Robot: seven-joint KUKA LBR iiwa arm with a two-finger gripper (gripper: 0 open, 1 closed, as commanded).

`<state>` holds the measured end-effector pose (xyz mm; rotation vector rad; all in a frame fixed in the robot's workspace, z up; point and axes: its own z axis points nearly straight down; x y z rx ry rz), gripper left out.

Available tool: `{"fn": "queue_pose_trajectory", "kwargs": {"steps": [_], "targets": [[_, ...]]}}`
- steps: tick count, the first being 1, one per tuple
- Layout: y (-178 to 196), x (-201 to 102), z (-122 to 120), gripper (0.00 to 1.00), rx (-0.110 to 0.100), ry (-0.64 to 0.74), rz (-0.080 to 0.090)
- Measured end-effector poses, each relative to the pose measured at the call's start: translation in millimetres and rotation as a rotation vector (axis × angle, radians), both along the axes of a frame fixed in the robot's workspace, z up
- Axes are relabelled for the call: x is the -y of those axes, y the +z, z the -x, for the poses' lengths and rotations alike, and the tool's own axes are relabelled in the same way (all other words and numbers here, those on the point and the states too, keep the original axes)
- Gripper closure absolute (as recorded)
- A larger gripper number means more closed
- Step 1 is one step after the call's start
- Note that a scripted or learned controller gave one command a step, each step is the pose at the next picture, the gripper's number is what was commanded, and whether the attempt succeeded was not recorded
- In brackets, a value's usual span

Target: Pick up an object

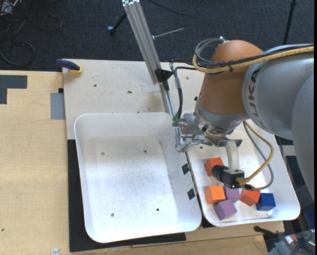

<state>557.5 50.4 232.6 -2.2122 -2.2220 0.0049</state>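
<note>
Several small blocks lie in the right bin (286,209). A red-orange block (213,165) sits nearest the arm, with an orange block (215,194) below it. A purple block (225,209) lies at the front and a second purple one (232,192) behind it. Further right are a red block (249,196) and a blue block (266,201). My gripper (188,142) hangs below the orange-banded wrist over the left rim of the right bin, just left of the blocks. I see nothing held in it.
The left bin (89,137) stands beside the right one, their rims meeting under the gripper. A slanted metal rail (145,41) rises behind the bins. A cable loop with a black plug (225,175) hangs over the blocks. The bulky arm (275,89) covers the right bin's back.
</note>
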Motion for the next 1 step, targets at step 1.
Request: {"fn": "queue_pose_trajectory", "kwargs": {"steps": [1], "targets": [[-0.6,-46.1,13.3,1.0,0.0,-0.001,0.0]]}}
